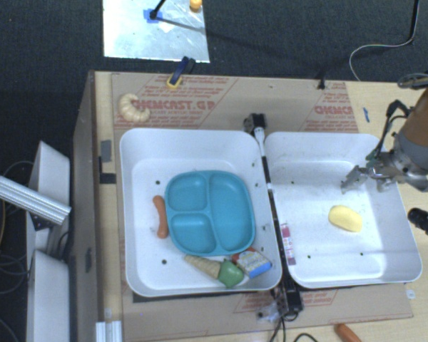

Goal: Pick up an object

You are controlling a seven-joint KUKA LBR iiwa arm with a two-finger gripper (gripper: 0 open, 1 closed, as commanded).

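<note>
While the gripper [358,179] hovers empty and spread over the right bin [321,262], the yellow lemon [345,218] (lying just near of it) remains ungrasped.

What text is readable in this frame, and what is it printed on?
"CHEMCAST GP" (last letters uncertain), red print on the brown board behind the left bin; it reads roughly so, blurred.
The same red logo repeats on the board behind the right bin, at about, and along the front edge; too blurred to read.
Small label between the bins: too small to read.
Packet in the left bin: print unreadable.
</note>
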